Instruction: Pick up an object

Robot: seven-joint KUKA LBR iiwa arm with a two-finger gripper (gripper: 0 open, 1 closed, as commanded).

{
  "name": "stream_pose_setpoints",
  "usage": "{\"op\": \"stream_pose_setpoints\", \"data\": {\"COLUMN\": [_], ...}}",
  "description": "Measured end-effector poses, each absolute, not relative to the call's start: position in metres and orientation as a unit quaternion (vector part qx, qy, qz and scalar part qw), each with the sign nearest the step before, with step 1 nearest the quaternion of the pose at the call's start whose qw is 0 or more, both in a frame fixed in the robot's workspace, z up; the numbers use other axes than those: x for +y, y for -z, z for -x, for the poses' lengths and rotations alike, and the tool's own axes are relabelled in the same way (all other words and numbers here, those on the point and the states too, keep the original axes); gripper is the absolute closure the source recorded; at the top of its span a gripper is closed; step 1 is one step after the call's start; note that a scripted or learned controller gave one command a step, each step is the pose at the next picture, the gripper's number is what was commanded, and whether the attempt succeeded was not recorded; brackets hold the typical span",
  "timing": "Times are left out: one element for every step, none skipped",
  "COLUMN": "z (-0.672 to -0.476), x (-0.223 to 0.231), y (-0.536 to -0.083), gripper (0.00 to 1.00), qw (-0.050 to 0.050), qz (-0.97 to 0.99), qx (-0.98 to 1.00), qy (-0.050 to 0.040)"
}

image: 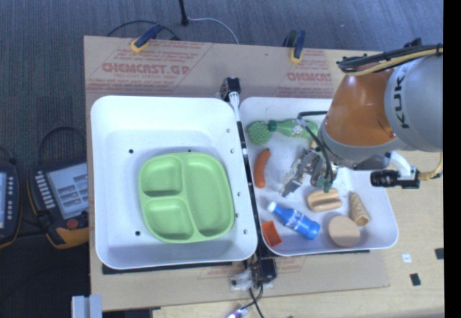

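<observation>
The arm's jaws point(301, 178) are hanging low over the middle of the right bin point(374, 241), metal fingers splayed partly open and gripping nothing. Lying just beside them are an orange sausage-shaped toy point(261, 167) to the left and a tan hot-dog bun point(324, 200) to the lower right. A glossy blue bottle point(295, 221) is resting below, with a round tan disc point(344, 231) and a ridged cone point(359, 209) nearer the corner; a green bumpy piece point(258, 131) is sitting at the top. A clean pick likely means centring on one item, probably the bun, keeping clear of neighbours before closing. A smooth green divided plate point(186, 196) is occupying the left bin point(115, 122) on the cardboard-covered counter point(144, 68).
</observation>
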State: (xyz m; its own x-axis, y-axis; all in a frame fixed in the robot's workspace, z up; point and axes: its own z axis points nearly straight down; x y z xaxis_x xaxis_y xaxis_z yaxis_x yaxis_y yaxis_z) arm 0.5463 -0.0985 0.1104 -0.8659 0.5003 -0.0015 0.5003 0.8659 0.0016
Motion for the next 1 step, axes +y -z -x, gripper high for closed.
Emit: {"op": "stream_pose_setpoints", "data": {"z": [-0.5463], "x": [-0.0984], "y": [-0.1104], "gripper": [0.00], "qw": [0.001], "qz": [-0.259], "qx": [0.966], "qy": [-0.0006]}}
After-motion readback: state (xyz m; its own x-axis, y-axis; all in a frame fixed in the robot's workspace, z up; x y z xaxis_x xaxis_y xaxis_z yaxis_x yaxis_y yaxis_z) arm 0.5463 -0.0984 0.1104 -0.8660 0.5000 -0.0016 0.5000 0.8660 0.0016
